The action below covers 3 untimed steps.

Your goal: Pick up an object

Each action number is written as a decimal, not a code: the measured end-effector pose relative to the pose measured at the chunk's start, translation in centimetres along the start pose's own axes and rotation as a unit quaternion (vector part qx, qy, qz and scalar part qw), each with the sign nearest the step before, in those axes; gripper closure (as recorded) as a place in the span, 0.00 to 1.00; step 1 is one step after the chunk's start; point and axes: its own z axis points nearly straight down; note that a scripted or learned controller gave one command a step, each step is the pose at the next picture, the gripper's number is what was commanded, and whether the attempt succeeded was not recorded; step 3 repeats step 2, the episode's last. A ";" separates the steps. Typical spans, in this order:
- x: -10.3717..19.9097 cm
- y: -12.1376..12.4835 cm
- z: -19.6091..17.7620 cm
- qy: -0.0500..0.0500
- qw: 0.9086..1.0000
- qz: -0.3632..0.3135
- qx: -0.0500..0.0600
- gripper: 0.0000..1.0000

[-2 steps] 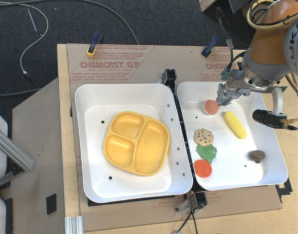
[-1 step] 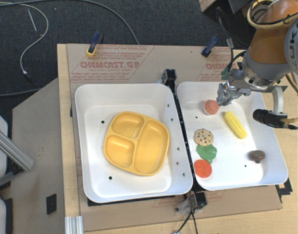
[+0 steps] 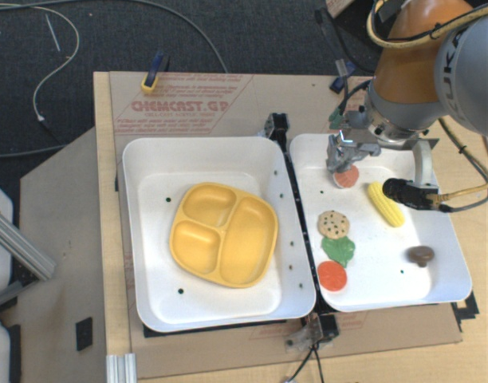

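Note:
My gripper (image 3: 340, 164) hangs low over the back left part of the right bin (image 3: 443, 282), right above a small pink-red round piece (image 3: 347, 177). Whether that piece sits between the fingers I cannot tell. Further right in the same bin lies a yellow corn cob (image 3: 385, 203). A chocolate-chip cookie (image 3: 333, 224), a green leafy piece (image 3: 339, 250) and a red-orange disc (image 3: 332, 275) line up along the bin's left side. A small brown lump (image 3: 421, 255) rests near the right wall.
The left bin (image 3: 148, 214) holds a yellow divided plate (image 3: 224, 234). A black clamp (image 3: 277, 125) stands at the back between the bins. A black cable piece (image 3: 411, 191) juts from the arm over the right bin. Cardboard lies under both bins.

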 end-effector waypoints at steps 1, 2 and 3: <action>5.4 -0.4 -0.9 -0.001 1.000 0.000 -0.001 1.00; 10.5 -0.6 -1.4 0.000 1.000 0.000 -0.001 1.00; 10.5 -0.6 -1.4 0.000 1.000 0.000 -0.001 1.00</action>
